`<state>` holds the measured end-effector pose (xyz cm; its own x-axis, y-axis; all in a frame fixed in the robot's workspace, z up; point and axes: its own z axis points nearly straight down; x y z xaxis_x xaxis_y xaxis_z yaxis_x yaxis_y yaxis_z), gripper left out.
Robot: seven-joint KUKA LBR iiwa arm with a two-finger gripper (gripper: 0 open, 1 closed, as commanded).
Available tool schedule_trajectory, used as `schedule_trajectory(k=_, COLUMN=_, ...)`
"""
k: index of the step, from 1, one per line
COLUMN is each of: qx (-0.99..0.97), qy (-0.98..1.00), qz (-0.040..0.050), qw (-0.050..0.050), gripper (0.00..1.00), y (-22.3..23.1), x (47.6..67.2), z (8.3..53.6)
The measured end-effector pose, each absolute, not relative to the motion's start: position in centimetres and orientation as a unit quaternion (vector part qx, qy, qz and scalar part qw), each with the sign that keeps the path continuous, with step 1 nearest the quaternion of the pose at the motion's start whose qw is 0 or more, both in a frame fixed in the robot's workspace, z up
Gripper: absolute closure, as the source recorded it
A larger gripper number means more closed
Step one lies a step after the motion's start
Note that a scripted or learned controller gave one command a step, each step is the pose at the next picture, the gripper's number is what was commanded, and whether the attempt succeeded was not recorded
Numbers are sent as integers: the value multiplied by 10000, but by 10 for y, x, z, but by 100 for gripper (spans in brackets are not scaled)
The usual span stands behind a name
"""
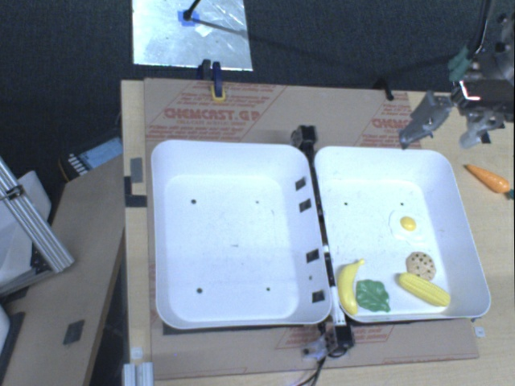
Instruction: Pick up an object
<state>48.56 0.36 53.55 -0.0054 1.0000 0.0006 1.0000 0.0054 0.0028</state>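
1. Nearest us, along the front wall of the right bin (451, 183), we see a banana (348, 286) touching a green leafy piece (373, 296), with a corn cob (424, 289) a little to their right.
2. Just behind the corn we find a round cookie (420, 264), and behind that a fried egg (406, 224), apart from the rest.
3. We see the left bin (161, 215) touching the right one along a black hinge strip.
4. Our gripper (451, 131) hangs past the far right corner of the right bin, above the bench; its two fingers are spread wide with nothing between them.
5. We note a carrot (488, 178) lying on the bench outside the right bin, just below the gripper.
6. Far behind, we see a shiny metal sheet (191, 22) on the dark floor.
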Motion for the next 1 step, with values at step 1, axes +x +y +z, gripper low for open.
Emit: schedule_trajectory(k=1, qx=7039, qy=7103, qz=16, qw=3, gripper=0, y=58, x=486, z=535)
